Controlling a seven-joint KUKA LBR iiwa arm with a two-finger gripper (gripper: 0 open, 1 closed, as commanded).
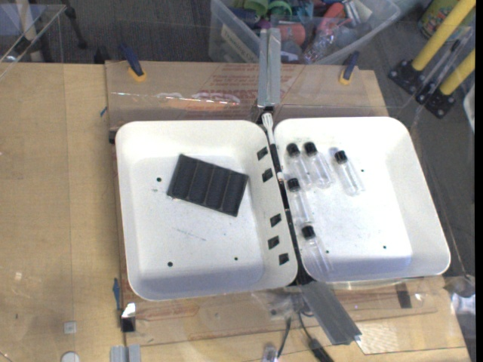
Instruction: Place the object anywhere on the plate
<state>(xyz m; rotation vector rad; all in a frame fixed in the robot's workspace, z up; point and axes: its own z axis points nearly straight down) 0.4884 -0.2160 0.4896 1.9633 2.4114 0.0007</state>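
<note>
Pale wood tabletop [53,202] carries two shallow white bins side by side, the left bin [143,262] and the right bin [400,202], their inner walls touching along the middle.

Five clear vials with black caps lie in the right bin, all toward its left half. Two lie side by side near the back, one [294,159] just beside the dividing wall and the next [317,166] close to its right. A third [348,172] lies a little apart, further right, tilted with its cap toward the back. A fourth [299,200] lies along the dividing wall, and a fifth [312,246] lies nearer the front, also against that wall.

The plate [207,185] is a dark, ribbed rectangle lying flat in the left bin, turned slightly askew, well apart from the vials. Nothing rests on it.

Small black tabs [274,219] run down the left bin's right wall. Behind the bins, a clear tub [226,17] holds coloured toys, and two blue clamps [134,68] grip the board's back edge.
</note>
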